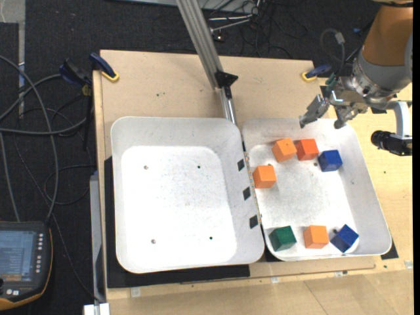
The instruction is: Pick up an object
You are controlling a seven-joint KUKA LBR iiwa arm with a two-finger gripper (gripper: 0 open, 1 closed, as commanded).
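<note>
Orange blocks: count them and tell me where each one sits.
3, all in the right bin: one orange block at the upper middle beside a red-orange block, one near the left wall, one at the bottom between green and blue blocks. None appear hidden.

arm (387, 38): rounded orange-tan segment, with a thin pale ring at its upper end
wrist: grey metal collar below the orange part, darker fittings beneath
cable: grey, looping from the wrist's left side
gripper (328, 115): two dark grey fingers on a pale metal base
side part: white bracket with a black knob at right
</note>
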